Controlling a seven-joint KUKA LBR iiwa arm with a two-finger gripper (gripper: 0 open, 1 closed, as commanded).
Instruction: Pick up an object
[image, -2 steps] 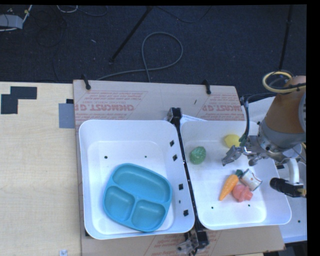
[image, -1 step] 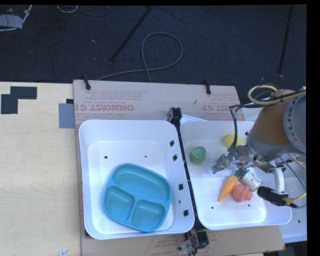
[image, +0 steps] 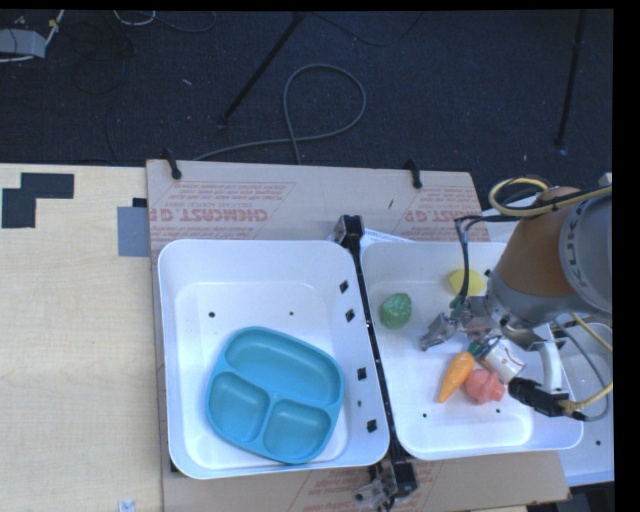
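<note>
Orange plastic carrot (image: 456, 375) lies in the right white bin (image: 420, 425), just near-right of the two-finger gripper (image: 437, 333), whose fingers stand slightly apart, clamping nothing.

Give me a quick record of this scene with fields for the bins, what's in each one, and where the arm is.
left bin: blue divided tray
right bin: green object, yellow object, orange carrot, pink object
arm: reaching in from the right, over the right bin
gripper: low, between the green object and the carrot; nothing seen held
</note>
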